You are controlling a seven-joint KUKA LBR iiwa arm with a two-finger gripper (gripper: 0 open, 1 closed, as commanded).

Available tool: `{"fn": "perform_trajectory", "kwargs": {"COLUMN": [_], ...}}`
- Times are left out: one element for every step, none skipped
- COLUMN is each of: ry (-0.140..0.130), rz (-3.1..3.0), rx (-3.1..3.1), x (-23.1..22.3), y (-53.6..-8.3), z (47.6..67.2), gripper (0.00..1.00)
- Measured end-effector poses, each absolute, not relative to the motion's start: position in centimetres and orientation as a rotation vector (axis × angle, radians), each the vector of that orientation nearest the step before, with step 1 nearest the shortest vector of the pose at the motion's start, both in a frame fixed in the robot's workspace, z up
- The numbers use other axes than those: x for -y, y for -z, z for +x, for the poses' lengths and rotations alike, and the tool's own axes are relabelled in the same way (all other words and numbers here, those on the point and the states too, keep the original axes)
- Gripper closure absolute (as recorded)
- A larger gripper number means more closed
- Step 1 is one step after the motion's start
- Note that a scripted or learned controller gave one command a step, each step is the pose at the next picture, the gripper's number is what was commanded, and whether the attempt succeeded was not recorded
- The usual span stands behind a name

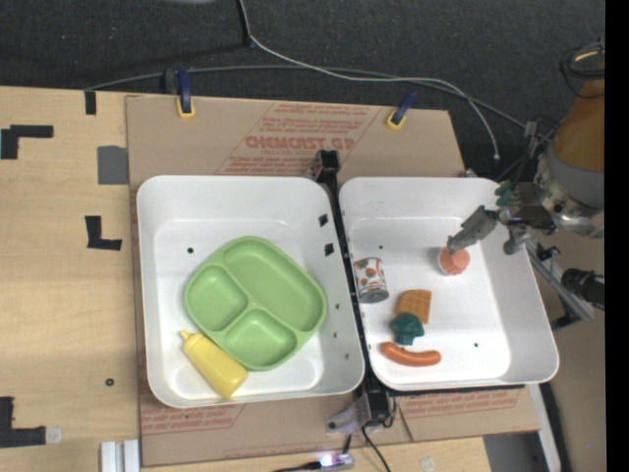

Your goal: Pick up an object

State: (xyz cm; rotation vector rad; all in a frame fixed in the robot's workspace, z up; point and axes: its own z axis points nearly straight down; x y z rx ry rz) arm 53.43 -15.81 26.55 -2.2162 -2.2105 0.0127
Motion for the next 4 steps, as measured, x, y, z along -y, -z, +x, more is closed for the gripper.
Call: {"fn": "perform_trajectory", "kwargs": {"ry": [-0.002,-0.007,-0.006,-0.007], "rz": [-2.219,-2.218,-2.217,-2.218], "rx": [2.222,2.219,2.220,2.218], "x": [15.8,16.1,16.3,17.2], "y": [-27.2,-22.5,-17.3,-11.5], "z": [53.7,54.3,55.1,55.0], "gripper": [0.00,0.00,0.00,0.00]}}
